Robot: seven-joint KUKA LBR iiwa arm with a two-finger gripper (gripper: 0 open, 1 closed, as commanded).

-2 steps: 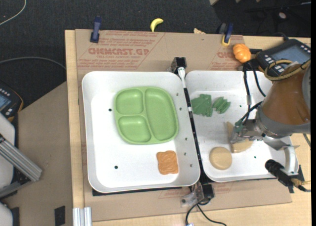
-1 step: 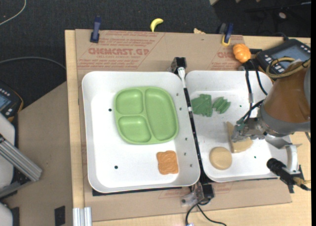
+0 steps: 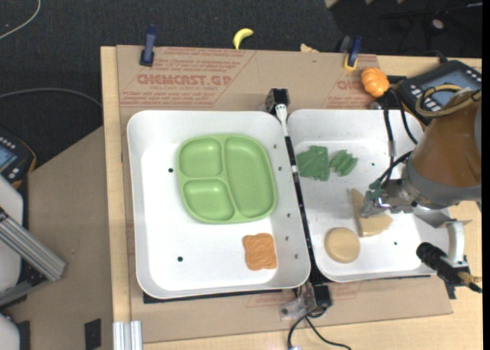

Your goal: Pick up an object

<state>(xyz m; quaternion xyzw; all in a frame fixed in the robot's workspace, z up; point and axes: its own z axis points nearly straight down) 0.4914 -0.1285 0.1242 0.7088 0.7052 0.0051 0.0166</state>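
In the right bin (image 3: 398, 130) lie a green leafy piece (image 3: 314, 163) with a smaller green bit (image 3: 344, 161) beside it, a round tan disc (image 3: 342, 245) near the front, and a tan wedge (image 3: 369, 220) just right of it. My gripper (image 3: 374, 204) hangs low over the wedge's upper end, at or very near its surface. The grey wrist and orange-brown arm (image 3: 452, 157) reach in from the right and hide part of the bin. The left bin (image 3: 153, 210) holds a green divided plate (image 3: 227, 178) and an orange waffle-like square (image 3: 259, 251).
A small orange fruit (image 3: 374, 80) and a yellow banana toy (image 3: 243, 37) rest on the cardboard behind the bins. Blue clamps (image 3: 148, 46) grip the board's back edge. A black divider (image 3: 291, 180) runs between the two bins.
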